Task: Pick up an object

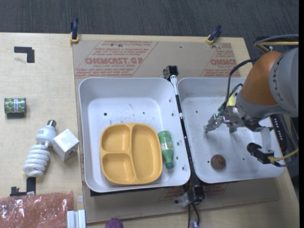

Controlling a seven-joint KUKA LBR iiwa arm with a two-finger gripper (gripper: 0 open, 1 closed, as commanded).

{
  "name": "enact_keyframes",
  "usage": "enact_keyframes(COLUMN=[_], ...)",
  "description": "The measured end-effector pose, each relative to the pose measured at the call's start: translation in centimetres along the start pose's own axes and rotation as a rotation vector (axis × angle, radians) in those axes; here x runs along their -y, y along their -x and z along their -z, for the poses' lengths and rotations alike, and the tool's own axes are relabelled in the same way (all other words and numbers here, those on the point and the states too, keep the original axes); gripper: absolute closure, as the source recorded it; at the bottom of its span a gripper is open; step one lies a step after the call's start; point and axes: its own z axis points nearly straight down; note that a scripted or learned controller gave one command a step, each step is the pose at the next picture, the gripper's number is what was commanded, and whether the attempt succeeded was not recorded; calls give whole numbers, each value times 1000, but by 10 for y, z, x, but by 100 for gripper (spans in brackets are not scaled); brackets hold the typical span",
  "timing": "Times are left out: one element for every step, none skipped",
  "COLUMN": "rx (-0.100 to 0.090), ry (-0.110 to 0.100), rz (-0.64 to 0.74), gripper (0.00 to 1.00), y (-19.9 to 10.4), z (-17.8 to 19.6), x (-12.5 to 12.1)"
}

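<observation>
Left bin [90, 103] has a yellow divided plate [131, 153], with a green bottle [166, 148] lying just right of it, long axis running up-down in frame, cap toward the bottom. Right bin [199, 91]: gripper [213, 123] hanging spread open, grasping nothing, and a small brown object [218, 162] sits below it.

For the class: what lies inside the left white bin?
Inside the left bin: a yellow divided plate and a green bottle beside it. Whatever lies under the plate is covered.
</observation>
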Motion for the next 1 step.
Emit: enact_keyframes(rx=[0], ry=[0], rz=[-1], gripper=[0], y=[-20], z=[0], x=[71])
